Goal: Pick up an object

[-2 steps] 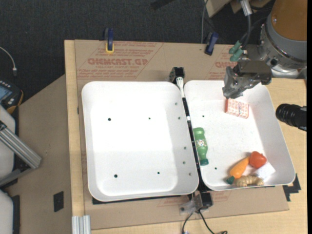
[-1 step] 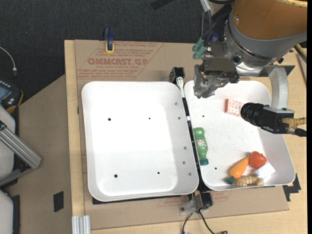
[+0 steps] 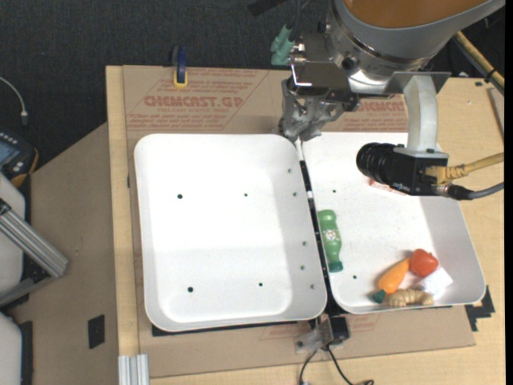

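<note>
You have the left bin (image 3: 160,215) bare, with open floor out to every rim. The end effector (image 3: 303,127) sits over the far end of the seam where that bin meets the right bin (image 3: 353,215); its grip state cannot be judged. Right of the seam, a green bottle (image 3: 329,239) lies along the right bin's left wall. Further right, a carrot (image 3: 393,276), tomato (image 3: 423,261) and ginger root (image 3: 409,298) crowd its near rim.

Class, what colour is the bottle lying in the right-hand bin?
Green, seen in the camera view: the bottle.
</note>
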`<state>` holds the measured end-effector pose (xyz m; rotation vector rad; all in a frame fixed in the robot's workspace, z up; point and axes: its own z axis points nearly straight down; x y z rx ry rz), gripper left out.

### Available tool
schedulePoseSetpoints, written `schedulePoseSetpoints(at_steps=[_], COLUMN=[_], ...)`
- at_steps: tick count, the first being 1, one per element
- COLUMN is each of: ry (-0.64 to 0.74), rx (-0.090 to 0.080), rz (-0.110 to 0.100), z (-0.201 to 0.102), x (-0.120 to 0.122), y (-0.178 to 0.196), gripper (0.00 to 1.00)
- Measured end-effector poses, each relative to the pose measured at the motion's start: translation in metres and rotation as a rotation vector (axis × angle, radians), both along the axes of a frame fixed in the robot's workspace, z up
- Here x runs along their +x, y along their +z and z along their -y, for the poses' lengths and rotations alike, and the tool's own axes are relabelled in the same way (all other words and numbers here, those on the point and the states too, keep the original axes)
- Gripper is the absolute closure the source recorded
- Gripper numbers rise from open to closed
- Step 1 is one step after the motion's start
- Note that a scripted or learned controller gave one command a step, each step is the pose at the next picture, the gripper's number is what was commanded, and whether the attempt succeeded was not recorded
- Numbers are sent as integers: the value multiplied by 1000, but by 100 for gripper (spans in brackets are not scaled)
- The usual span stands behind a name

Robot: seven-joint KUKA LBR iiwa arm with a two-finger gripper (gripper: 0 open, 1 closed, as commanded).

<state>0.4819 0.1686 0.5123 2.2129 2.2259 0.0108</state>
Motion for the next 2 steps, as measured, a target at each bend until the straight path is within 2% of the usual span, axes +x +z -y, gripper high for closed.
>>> schedulePoseSetpoints(at_steps=[1, 2], ry=[-2, -7], rx=[-6, -6], rz=[-17, -16], z=[-45, -56], x=[-4, -3], y=[-119, -193], gripper=[100, 100])
